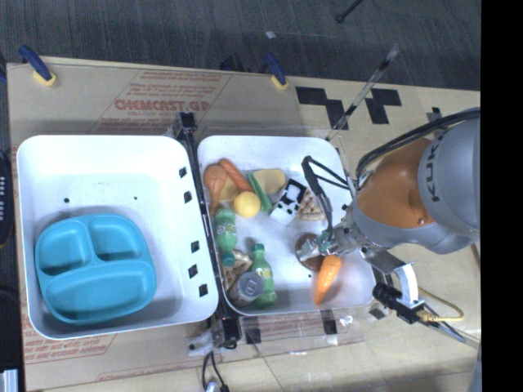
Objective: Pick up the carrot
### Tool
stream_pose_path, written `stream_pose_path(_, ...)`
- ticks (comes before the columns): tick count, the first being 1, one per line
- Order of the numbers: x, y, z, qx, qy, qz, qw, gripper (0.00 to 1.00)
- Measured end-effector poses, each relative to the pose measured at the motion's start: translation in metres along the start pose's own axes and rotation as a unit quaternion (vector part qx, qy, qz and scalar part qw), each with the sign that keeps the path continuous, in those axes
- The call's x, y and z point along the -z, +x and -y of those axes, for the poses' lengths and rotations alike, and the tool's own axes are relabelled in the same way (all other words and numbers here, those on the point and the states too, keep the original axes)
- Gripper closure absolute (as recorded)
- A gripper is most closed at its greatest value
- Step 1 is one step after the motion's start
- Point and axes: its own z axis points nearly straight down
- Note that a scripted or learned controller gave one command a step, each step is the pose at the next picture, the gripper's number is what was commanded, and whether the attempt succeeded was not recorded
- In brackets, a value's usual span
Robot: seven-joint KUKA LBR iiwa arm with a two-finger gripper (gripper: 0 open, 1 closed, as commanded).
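The carrot (327,276) is orange and tapered, pointing down toward the front wall of the right bin (270,145). Its thick upper end sits between the fingertips of my gripper (328,248), which reaches in from the right and is shut on it. The grey and orange wrist (392,198) hangs over the bin's right side and hides the floor beneath it. A brown item (307,251) lies right beside the gripper on its left.
The right bin's left half is crowded: an orange vegetable (222,178), a yellow lemon (247,204), a green pod (260,188), a black-and-white die (286,199), a green bottle (260,269). A blue divided tray (96,265) lies in the left bin (98,158).
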Motion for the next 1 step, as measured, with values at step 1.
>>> stream_pose_path(1, 0.0389, -0.0024, 0.0067, 0.134, 0.007, -0.004, 0.9910, 1.00)
